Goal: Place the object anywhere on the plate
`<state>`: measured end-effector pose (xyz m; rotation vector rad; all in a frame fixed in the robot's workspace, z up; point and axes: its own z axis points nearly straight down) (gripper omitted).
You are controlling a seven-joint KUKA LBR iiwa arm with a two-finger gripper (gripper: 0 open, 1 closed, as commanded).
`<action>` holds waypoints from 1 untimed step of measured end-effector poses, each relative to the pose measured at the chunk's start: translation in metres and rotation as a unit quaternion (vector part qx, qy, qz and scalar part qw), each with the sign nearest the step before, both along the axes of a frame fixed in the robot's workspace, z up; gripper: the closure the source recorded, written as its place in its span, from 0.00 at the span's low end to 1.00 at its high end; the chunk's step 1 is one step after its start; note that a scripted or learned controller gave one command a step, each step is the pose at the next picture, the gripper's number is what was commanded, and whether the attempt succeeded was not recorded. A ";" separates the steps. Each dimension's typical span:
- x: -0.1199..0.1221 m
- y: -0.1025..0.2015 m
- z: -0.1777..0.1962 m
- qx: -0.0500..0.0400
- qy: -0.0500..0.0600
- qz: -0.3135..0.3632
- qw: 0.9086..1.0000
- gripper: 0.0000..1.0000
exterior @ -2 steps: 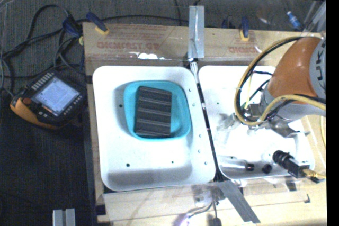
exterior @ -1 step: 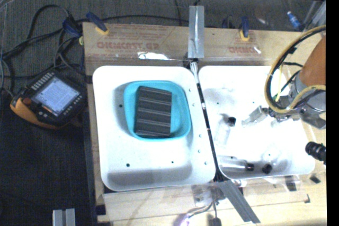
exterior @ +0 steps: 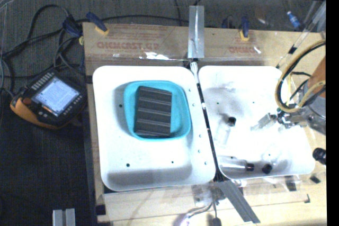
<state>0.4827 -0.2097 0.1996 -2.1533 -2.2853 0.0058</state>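
Near bench edge: a metal bracket (exterior: 238,204) lies slanted on the wooden bench (exterior: 159,204) in front of the 2 bins, with thin cables beside it.
Left bin (exterior: 148,172): shallow and white, its bare floor nearest the camera; its far half carries the plate.
Plate (exterior: 180,100): turquoise, squarish with rounded corners, resting flat in the left bin.
Object (exterior: 153,110): a dark grey ribbed block with 4 ridges running across it, lying flat on the plate near its centre, clear of the plate's raised rim.
Right bin (exterior: 238,98): white, just beside the left bin with rims touching along the middle seam; a few small dark bits lie on its floor and near wall.
Gripper (exterior: 273,119): low over the right side of the right bin, pointing left, well apart from the plate and object; whether its fingers are apart or together I cannot tell, and nothing is visibly held.
Arm (exterior: 318,79): comes in from the right with an orange band and looped yellow and black cables.
Left floor: a handheld control pendant (exterior: 50,98) with a lit screen rests on dark carpet, black cables trailing off.
Far bench edge: 2 clamps (exterior: 98,24) grip the board, and an upright metal post (exterior: 196,34) stands behind the seam between the bins.
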 end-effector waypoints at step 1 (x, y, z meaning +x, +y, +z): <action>0.000 0.066 -0.068 0.001 0.000 -0.018 1.000 0.00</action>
